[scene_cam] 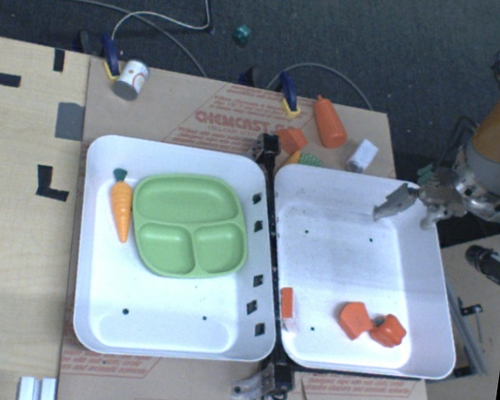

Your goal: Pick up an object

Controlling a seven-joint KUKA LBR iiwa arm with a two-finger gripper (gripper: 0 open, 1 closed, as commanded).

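In the right bin [426, 267], near its front right corner, an orange block [354, 319] lies beside a red pepper-like toy [388, 331]. A small orange piece [286, 301] rests against that bin's left wall. The left bin [87, 291] holds a green divided plate [190, 225] and a toy carrot [121, 206] to the plate's left. My gripper [409, 209] hovers over the right bin's far right corner, well away from the orange block. It is open, with nothing between its fingers.
Behind the bins, on the cardboard, lie an orange bottle-shaped toy [329, 122], a small white cube [364, 154], an orange piece [291, 142] and a white cylinder [130, 79]. Blue clamps [289, 98] and cables run along the back edge.
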